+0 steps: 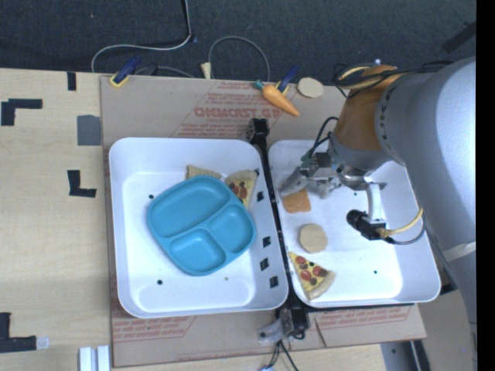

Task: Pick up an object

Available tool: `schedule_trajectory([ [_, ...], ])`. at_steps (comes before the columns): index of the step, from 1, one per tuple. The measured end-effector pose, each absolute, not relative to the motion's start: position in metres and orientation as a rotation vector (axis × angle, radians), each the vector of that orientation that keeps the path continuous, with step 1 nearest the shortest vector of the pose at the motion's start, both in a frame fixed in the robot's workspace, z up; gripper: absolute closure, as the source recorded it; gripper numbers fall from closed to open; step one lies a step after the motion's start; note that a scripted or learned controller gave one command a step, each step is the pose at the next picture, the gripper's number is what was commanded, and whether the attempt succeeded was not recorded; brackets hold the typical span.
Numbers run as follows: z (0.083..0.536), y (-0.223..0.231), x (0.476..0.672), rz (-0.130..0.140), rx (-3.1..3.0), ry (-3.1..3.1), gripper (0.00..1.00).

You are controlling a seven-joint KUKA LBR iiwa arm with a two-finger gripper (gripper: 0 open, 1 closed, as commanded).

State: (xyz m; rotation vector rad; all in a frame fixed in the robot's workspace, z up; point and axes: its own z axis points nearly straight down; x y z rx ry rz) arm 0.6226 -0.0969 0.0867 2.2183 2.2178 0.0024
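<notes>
The gripper (298,178) hung low over the right bin (387,284), near its upper left corner, and whether it gripped anything could not be told from above. Just beside its tip, toward the bin's middle, lay an orange-brown toy slab (296,201), so close that touching or apart could not be judged. Further into the right bin sat a round tan biscuit (313,238), and nearer that bin's front left corner a toy pizza slice (311,273) with red dots. Across the black divider (267,207) from the right bin stood the left bin (128,230), holding a blue divided plate (201,224) that partly covered a second pizza slice (242,184) and a tan wedge (199,173). Both bins rested on a sheet of printed cardboard (178,114) laid over a pale wooden bench (46,230). Behind the right bin, on the cardboard, lay a toy carrot (280,99) and a pale round piece (311,88); cables trailed over dark carpet (77,14) beyond. The grey arm (441,145), orange band (357,122) above the wrist, reached over the right bin's far side, angled down toward the divider.
</notes>
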Motion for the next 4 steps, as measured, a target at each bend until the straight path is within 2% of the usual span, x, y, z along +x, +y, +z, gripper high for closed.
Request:
schedule_trajectory([
  [1,0.085,-0.107,0.670,0.004,2.216,2.223,0.00],
  [2,0.087,-0.100,0.620,0.002,2.218,2.218,0.00],
  [3,0.086,-0.112,0.661,0.002,2.216,2.223,0.00],
  [4,0.087,-0.107,0.613,0.003,2.217,2.218,0.00],
])
